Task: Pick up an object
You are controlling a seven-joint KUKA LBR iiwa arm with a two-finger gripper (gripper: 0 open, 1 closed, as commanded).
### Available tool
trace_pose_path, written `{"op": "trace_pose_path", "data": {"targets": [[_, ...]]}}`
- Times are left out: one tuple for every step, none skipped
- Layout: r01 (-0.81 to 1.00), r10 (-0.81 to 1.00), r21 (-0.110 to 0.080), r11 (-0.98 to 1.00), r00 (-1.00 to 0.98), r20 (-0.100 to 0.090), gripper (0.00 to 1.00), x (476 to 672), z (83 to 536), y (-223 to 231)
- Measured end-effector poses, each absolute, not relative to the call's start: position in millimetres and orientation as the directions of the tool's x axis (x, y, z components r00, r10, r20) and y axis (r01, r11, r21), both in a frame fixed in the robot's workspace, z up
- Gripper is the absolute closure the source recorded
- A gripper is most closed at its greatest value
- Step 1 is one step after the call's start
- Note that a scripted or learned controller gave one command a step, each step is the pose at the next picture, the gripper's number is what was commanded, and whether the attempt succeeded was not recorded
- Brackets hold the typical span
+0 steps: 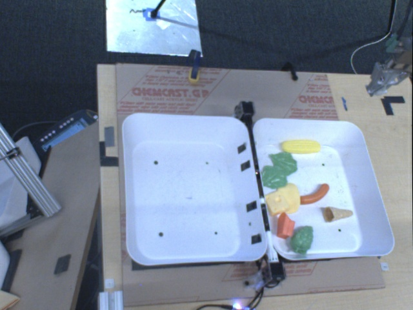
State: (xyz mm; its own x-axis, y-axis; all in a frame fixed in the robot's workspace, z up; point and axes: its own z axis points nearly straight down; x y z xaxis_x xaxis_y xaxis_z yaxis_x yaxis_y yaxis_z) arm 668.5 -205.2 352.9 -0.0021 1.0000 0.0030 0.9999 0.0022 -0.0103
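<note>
Several toy foods lie in the right bin (373, 192). A yellow corn cob (301, 147) sits at the back. Just in front of it is a green leafy piece (280, 168), and a pale yellow chunk (282, 200) rests against the bin's left wall. A red sausage-shaped piece (315, 194) lies beside the chunk. A tan cone (337, 214) is to the right near the front. An orange-red block (285, 225) and a green broccoli piece (301, 239) sit at the front left corner, touching or nearly touching.
The left bin (187, 186) stands beside the right one, with black clips (248, 166) along the shared divider. A grey metal fixture (387, 76) with a cable is at the far right back. A shiny sheet (153, 18) lies behind the bench.
</note>
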Motion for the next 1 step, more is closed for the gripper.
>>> {"op": "trace_pose_path", "data": {"targets": [[1.000, 1.000, 0.020, 0.006, -0.006, -0.007, 1.00, 668.5, 514.1, -205.5]]}}
